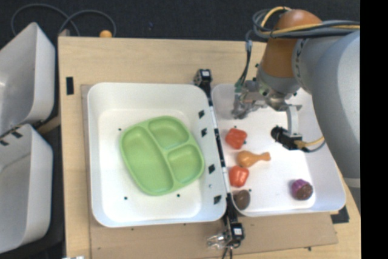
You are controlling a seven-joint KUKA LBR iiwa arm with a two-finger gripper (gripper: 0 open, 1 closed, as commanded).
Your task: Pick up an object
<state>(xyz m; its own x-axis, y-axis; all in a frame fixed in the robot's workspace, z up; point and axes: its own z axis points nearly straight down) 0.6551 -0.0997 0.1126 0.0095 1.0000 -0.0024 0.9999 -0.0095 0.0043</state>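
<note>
One red pepper (236,138) lies below the claw (242,107).

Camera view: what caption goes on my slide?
Gripper hovers in the right bin above toy foods; green tray lies left.

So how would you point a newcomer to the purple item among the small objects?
Start at the right-hand shallow white bin, the one the grey arm reaches into. Go to its near right corner, away from the cluster along the divider. The small round purple object sits alone there; its neighbours are two red-orange pieces, an orange pear-shaped piece and a brown one.
</note>
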